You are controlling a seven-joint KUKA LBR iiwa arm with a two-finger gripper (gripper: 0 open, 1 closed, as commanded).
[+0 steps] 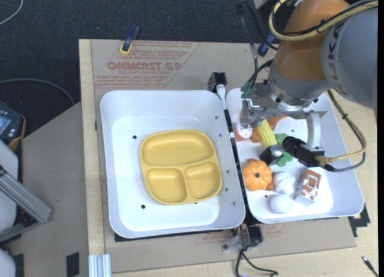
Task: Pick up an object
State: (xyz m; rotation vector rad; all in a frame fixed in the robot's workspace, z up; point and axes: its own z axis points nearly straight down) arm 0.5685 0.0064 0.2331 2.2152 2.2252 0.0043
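Two white bins (120, 168): gripper (251, 117) hung over yellow corn cob (266, 133), orange pumpkin (258, 175) beside; finger state indiscernible, nothing lifted yet

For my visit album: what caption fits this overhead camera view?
Robot arm's gripper lowered into the right bin of toy food; yellow divided plate in the left bin.

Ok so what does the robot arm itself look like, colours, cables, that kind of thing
The arm is a thick rounded grey casing with a glossy orange band above the wrist. A yellow cable loops around the orange section, and thinner black cables run down beside it. Below sits a metal wrist mount and the silver-grey pincer, with a white bracket on its side.
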